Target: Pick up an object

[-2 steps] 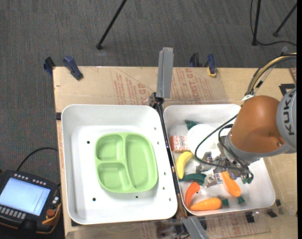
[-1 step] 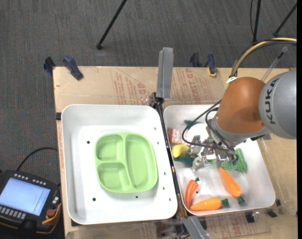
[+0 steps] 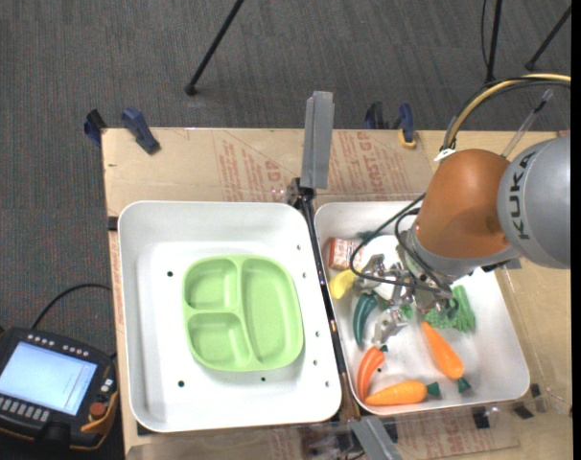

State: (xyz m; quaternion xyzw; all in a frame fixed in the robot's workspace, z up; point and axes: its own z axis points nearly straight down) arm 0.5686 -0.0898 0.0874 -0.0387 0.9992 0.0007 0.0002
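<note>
My gripper [image 3: 390,300] hangs low in the right bin [image 3: 506,353], under the orange wrist band. Its metal fingers [image 3: 390,324] look spread, so it is open, and I see nothing held between them. Just left of it lies a dark green toy vegetable [image 3: 364,315]. An orange carrot [image 3: 444,350] lies to its lower right. A green leafy piece [image 3: 461,310] sits to its right, partly under the wrist. A yellow piece [image 3: 341,284] and a red can [image 3: 343,252] lie to the upper left.
Two more carrots lie near the right bin's front wall, one [image 3: 402,392] flat along it and a redder one [image 3: 369,367] slanted. The left bin [image 3: 142,257] holds a green divided plate [image 3: 243,312]. A grey post [image 3: 317,142] stands behind the bins.
</note>
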